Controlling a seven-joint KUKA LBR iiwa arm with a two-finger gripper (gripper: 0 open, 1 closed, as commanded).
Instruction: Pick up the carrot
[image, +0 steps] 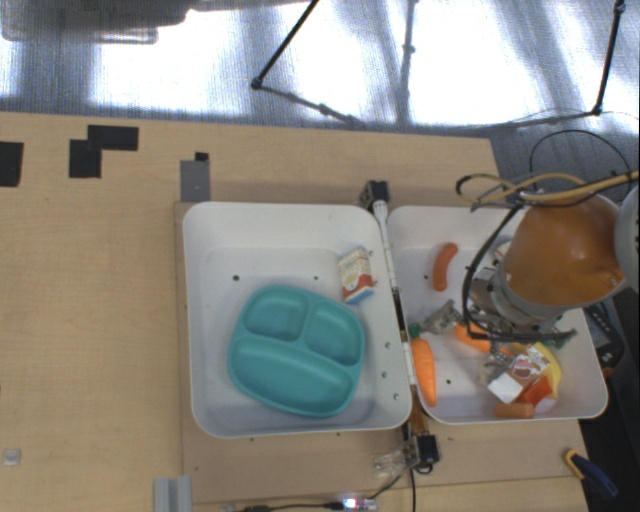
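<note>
The carrot is orange and tapered, and lies along the left wall of the right bin, near its front. My gripper hangs under the orange-banded wrist, just above and to the right of the carrot's top end. Nothing shows the carrot lifted; it rests on the bin floor. The wrist hides much of the bin's middle.
The right bin also has a small orange-red sausage at the back, another orange piece beside the gripper, and a yellow and orange packet at the front right. The left bin holds a teal divided plate and a small carton.
</note>
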